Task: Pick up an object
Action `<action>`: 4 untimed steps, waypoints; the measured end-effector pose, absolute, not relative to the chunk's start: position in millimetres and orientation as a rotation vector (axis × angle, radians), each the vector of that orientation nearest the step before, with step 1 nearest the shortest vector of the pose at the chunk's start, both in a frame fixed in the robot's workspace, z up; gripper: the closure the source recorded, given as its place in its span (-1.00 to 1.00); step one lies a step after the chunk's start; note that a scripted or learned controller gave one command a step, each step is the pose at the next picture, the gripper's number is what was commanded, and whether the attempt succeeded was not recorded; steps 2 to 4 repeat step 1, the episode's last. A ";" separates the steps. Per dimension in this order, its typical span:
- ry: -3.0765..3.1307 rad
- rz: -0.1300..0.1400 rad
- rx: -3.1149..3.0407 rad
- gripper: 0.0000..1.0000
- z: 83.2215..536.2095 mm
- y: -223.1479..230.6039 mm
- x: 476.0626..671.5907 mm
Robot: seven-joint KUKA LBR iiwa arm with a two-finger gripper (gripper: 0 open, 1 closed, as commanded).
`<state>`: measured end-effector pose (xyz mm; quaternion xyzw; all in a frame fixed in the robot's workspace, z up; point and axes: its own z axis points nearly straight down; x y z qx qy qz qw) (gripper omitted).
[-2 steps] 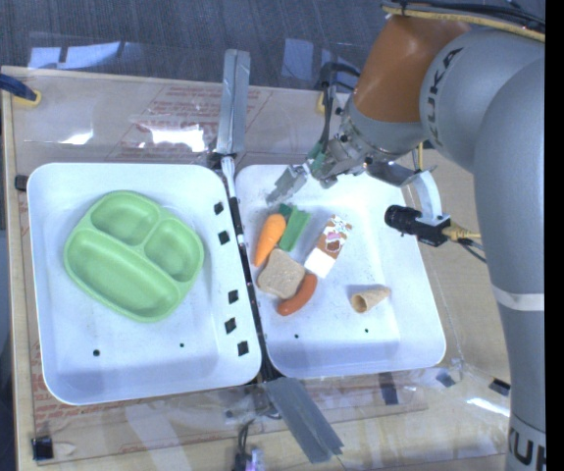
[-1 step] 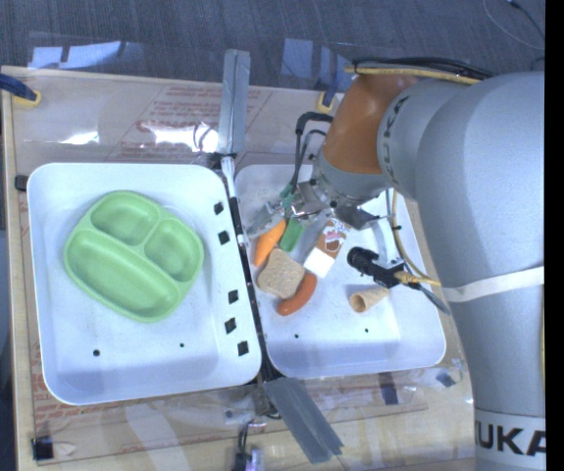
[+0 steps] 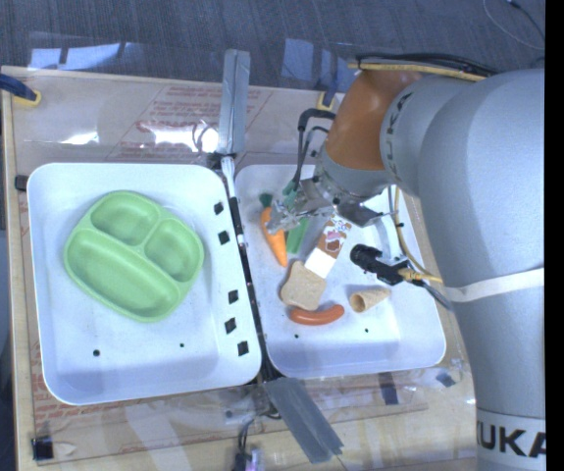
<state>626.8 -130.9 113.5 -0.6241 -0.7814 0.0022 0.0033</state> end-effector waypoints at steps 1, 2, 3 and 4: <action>-2.450 0.007 -1.956 -1.00 113.3 -130.7 626.8; -2.450 0.007 -1.956 -1.00 113.3 -130.7 626.8; -2.450 0.007 -1.956 -1.00 113.3 -130.7 626.8; -2.450 0.007 -1.956 -1.00 113.3 -130.7 626.8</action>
